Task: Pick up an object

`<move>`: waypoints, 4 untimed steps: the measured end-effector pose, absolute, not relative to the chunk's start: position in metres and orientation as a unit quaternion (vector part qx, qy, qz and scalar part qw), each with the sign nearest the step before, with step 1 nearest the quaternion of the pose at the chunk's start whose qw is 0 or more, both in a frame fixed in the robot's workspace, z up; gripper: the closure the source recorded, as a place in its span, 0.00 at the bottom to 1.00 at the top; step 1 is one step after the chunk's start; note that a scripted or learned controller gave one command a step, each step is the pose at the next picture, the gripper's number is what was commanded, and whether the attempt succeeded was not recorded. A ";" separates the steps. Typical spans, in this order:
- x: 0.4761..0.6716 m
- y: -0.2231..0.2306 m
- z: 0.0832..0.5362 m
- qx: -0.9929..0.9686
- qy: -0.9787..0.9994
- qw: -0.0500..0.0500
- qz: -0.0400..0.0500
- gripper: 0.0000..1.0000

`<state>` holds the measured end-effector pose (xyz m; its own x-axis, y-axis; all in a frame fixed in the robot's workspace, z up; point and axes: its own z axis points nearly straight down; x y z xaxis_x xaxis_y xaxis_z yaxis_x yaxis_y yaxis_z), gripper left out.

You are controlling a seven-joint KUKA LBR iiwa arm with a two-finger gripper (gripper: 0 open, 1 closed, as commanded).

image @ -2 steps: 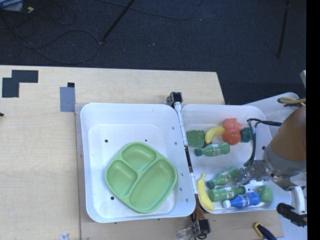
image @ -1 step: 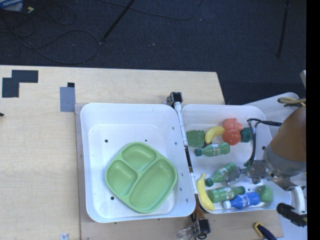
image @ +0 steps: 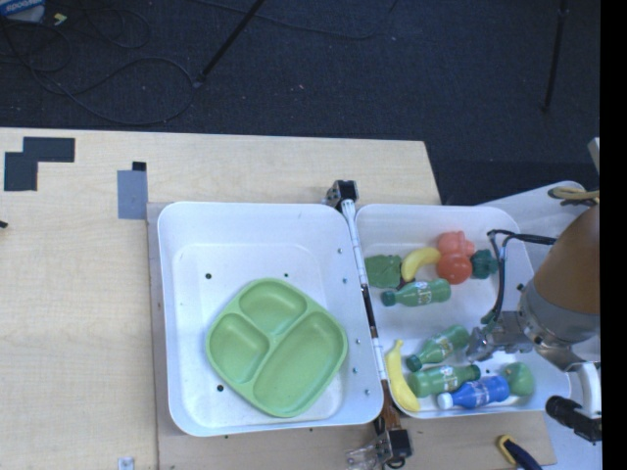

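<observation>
Green bottle point(image: 438, 347) lies just left of the end effector point(image: 487, 340), whose grip I cannot tell.

green bottles point(image: 438, 347) | lying flat | right bin point(image: 392, 218) | beside banana point(image: 400, 380)

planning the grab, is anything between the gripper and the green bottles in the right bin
Nothing visible blocks it. The gripper sits low in the right bin, right beside the nearest green bottle, with a second green bottle just below.
</observation>
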<state>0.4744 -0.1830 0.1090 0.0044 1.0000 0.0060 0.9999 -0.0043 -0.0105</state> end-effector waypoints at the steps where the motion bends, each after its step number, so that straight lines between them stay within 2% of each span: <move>1: 0.474 -0.183 0.109 -0.709 -0.705 0.006 0.002 0.00; 2: 0.475 -0.214 0.102 -0.708 -0.707 0.001 0.001 0.00; 3: 0.475 -0.214 0.110 -0.708 -0.706 0.003 0.001 1.00; 4: 0.475 -0.214 0.110 -0.708 -0.706 0.003 0.001 0.00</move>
<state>0.4747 -0.2142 0.1104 0.0029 1.0000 0.0028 1.0000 -0.0029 -0.0049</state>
